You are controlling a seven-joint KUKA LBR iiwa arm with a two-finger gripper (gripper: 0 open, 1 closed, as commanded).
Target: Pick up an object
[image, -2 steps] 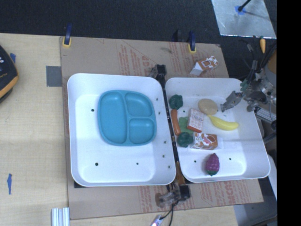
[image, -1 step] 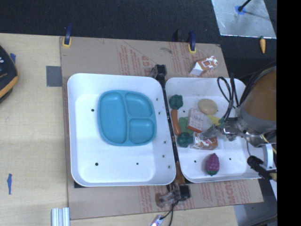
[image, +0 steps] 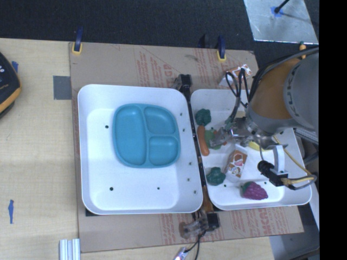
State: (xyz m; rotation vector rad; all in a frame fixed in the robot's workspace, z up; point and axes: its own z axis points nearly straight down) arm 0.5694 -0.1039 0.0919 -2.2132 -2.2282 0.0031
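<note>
In the right bin (image: pixel 303 199) lie an orange carrot (image: pixel 203 140), a dark green piece (image: pixel 203 116) at the back, another green piece (image: pixel 216 175) near the front, a brown and white packet (image: pixel 236 164) and a purple raspberry-like fruit (image: pixel 254 190). My gripper (image: pixel 218 137) is low in that bin, just right of the carrot and above the packet. The arm's grey body and orange band cover the bin's right part.
The left bin (image: pixel 92 188) holds a blue divided plate (image: pixel 146 135). Cables and a black clip (image: pixel 272 173) hang over the right bin's front right. Clamps sit at the cardboard's back edge, and a dark device lies at far left.
</note>
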